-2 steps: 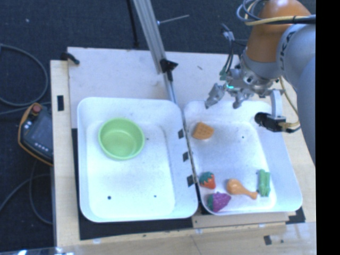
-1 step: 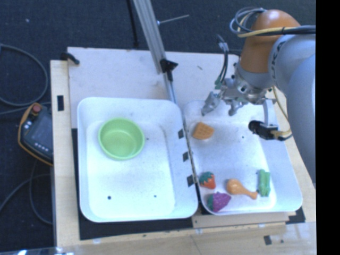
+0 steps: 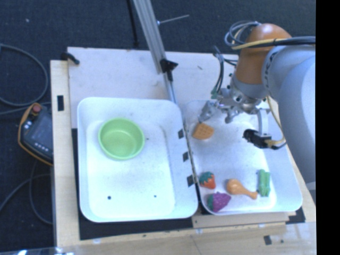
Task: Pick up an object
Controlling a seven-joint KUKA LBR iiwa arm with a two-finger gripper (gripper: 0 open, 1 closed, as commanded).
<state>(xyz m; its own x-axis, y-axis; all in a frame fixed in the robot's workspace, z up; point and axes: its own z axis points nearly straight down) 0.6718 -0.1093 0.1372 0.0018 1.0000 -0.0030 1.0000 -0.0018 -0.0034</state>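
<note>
Overhead, the gripper (image 3: 218, 112) hung in the right bin (image 3: 281, 195), near its far-left corner.
Its fingers (image 3: 206, 110) stood spread, with nothing between them; an orange waffle-like piece (image 3: 202, 131) lay just below the fingertips, beside the bin's left wall. Along the near edge lay a strawberry (image 3: 207, 180), a purple grape bunch (image 3: 218, 200), an orange drumstick (image 3: 240, 188) and a green piece (image 3: 263, 182). A green bowl (image 3: 121, 137) sat in the left bin (image 3: 133, 195).
</note>
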